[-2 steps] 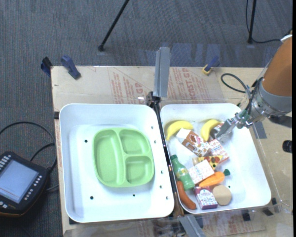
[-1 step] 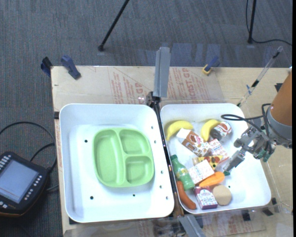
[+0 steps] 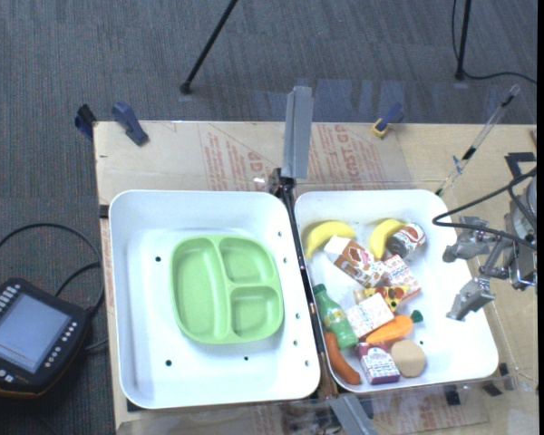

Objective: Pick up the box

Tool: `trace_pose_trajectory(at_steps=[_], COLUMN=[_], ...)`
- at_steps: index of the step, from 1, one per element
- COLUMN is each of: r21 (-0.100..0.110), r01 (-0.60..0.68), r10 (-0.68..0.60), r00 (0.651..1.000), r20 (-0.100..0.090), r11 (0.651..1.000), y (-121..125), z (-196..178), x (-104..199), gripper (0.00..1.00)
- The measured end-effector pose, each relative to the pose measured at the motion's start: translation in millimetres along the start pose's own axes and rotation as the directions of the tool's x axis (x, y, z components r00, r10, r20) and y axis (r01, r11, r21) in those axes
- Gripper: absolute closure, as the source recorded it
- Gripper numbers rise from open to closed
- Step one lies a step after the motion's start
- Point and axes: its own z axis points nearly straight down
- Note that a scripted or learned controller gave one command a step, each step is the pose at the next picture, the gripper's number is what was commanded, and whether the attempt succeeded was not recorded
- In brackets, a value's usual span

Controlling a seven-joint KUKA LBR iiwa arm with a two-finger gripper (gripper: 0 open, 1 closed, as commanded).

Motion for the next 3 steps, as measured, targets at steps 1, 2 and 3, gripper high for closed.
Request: trace_pose_trajectory(at_steps=[1, 2, 3], r21=[0.001, 0.002, 0.0], r01=[-0.094, -0.401, -0.08], r10=[0.094, 0.401, 0.08], r00=[0.996, 0.916, 0.997], r20=[-0.004, -0.003, -0.001], r11=[0.996, 0.916, 0.997], y=[24.9, -10.9, 5.5], z=[132.7, 196.6, 125.0], x=[2.5, -1.9, -11.6], gripper=[0.0, 0.0, 0.0])
